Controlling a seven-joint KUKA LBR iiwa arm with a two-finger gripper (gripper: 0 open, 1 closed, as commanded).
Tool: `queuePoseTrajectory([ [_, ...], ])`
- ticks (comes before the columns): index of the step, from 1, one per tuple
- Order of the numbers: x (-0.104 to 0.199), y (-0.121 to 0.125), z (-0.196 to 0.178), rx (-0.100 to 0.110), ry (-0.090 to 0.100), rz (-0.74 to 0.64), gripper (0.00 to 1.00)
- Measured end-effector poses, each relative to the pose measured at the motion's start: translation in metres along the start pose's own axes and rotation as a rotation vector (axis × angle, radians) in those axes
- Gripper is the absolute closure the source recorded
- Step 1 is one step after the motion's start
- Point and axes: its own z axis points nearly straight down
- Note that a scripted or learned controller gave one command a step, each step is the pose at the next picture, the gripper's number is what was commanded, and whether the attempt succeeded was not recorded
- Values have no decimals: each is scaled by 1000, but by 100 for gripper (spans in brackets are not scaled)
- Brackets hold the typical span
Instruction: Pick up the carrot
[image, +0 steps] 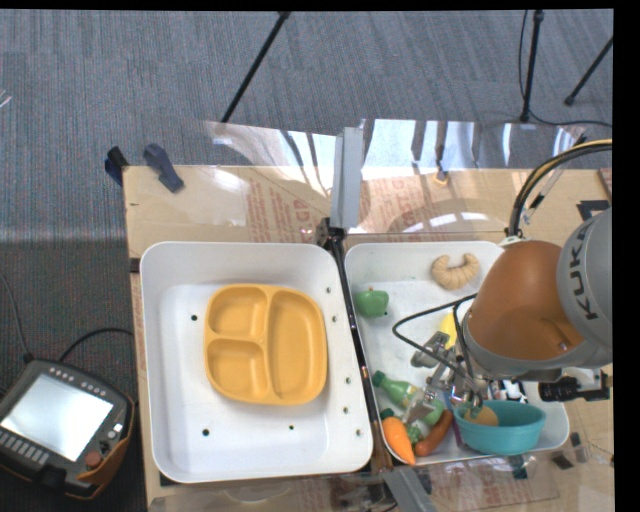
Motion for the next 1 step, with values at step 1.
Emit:
queuePoseTrajectory([
  [1,-39,66,-89,5,32,-83,0],
])
